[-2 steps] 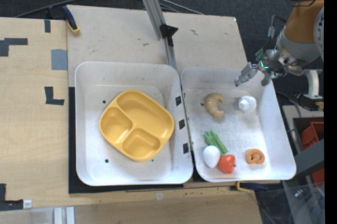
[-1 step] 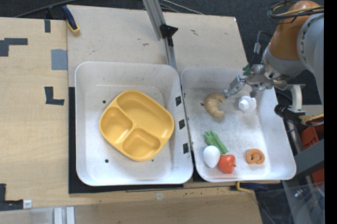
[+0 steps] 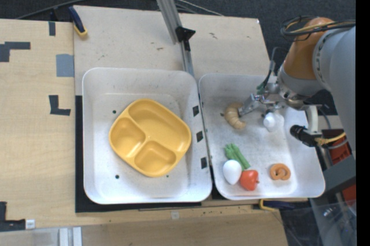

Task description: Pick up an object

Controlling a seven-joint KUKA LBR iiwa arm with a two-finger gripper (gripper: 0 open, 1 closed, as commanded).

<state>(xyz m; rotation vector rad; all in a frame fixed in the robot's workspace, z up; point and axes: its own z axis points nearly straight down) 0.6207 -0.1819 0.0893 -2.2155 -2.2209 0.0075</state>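
Observation:
The right bin [image 3: 300, 184] holds several small items. A tan croissant-shaped piece [image 3: 234, 117] lies near its middle left. A green vegetable [image 3: 235, 153], a white egg [image 3: 231, 171] and a red tomato [image 3: 249, 179] cluster at the front. An orange ring-shaped pastry [image 3: 280, 172] lies at the front right. My gripper [image 3: 253, 105] hangs low over the bin, just right of the tan piece and close to it. A small white round object [image 3: 269, 120] sits right below the gripper's body.
The left bin [image 3: 98, 123] carries a yellow divided plate [image 3: 150, 136]. A metal pole [image 3: 167, 2] slants down to the gap between the bins. The grey arm with its orange band [image 3: 303, 54] and cables crowds the right bin's far right side.

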